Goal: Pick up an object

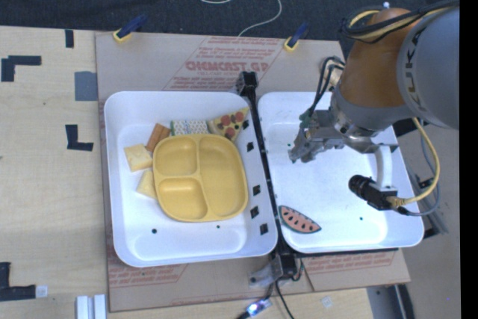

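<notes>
I hold the end effector (305, 149) over the right white plastic bin (388, 235), with nothing between its fingers.
I can't tell its finger spacing from here. The flat watermelon-slice toy (299, 221) lies at the bin's lower left, near the wall; I'd approach it squarely from above. The yellow divided plate (200, 177) and crackers (138, 158) sit in the left bin (187, 246), well apart.

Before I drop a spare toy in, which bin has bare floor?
The right bin: bare between the pincer and the watermelon slice. The left bin is crowded by the yellow divided plate.
</notes>
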You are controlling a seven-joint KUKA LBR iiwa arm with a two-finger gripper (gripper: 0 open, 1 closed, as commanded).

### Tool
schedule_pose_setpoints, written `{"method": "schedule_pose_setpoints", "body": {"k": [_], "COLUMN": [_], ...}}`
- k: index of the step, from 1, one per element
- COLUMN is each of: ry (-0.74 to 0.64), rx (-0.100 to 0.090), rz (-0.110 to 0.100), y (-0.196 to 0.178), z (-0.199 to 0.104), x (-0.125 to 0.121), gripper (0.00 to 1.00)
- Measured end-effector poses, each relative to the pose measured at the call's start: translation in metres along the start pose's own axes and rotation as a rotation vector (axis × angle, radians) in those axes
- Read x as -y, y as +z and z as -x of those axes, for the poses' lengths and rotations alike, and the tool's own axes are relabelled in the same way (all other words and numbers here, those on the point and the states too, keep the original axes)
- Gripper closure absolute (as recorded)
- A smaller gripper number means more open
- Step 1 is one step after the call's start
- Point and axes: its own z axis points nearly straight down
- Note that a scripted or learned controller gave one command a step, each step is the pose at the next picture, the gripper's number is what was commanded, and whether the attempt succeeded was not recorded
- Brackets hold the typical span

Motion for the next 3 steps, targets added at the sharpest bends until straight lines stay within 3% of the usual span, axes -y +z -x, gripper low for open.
{"method": "schedule_pose_setpoints", "body": {"k": [1, 3], "ry": [0.003, 0.001], "rx": [0.001, 0.001], "rz": [0.0, 0.003], "y": [0.003, 0.002], "z": [-0.011, -0.026], "x": [0.038, 0.04], "gripper": [1.0, 1.0]}}
